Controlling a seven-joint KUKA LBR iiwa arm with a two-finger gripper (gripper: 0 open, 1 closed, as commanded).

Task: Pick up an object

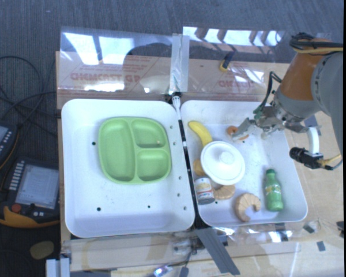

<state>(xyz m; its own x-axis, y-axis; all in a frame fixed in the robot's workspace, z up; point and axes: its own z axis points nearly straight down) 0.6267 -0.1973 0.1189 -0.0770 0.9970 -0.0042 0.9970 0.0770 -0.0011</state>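
Right bin (297, 211): gripper (246, 130) near the far edge, beside a small orange object (235, 131); whether it grips cannot be told. Banana (200, 133), white lidded bowl (222, 161), green bottle (271, 190); no label legible.

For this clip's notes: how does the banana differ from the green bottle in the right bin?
The banana is yellow and curved; the green bottle is green and straight-sided. The banana lies at the right bin's far left, by the divider, beside the white lidded bowl; the bottle lies toward the near right corner, apart from the bowl. The banana runs diagonally, while the bottle points nearly straight along the bin's side wall. Both lie flat in the same bin, away from the gripper.
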